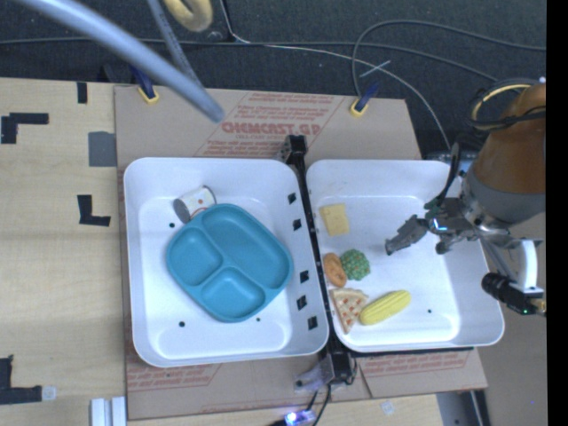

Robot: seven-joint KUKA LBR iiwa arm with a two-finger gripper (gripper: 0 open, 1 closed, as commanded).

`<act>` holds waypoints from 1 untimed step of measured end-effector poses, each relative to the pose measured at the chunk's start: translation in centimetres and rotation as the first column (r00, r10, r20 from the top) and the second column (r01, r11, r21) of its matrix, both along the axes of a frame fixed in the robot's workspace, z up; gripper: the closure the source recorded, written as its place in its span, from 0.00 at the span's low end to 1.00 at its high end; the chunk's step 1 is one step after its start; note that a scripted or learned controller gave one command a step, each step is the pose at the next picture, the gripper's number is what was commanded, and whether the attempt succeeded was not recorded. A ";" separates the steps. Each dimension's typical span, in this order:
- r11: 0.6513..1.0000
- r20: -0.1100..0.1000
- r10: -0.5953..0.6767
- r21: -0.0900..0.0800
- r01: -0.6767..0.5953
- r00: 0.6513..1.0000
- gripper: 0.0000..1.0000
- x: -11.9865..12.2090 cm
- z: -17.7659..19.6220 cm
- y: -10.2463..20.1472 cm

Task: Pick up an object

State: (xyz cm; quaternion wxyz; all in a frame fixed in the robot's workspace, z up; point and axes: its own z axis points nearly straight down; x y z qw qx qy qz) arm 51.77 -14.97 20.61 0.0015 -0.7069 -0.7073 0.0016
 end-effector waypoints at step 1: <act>1.000 -0.003 -0.001 0.001 0.001 1.000 0.00 -1.0 -5.7 -0.4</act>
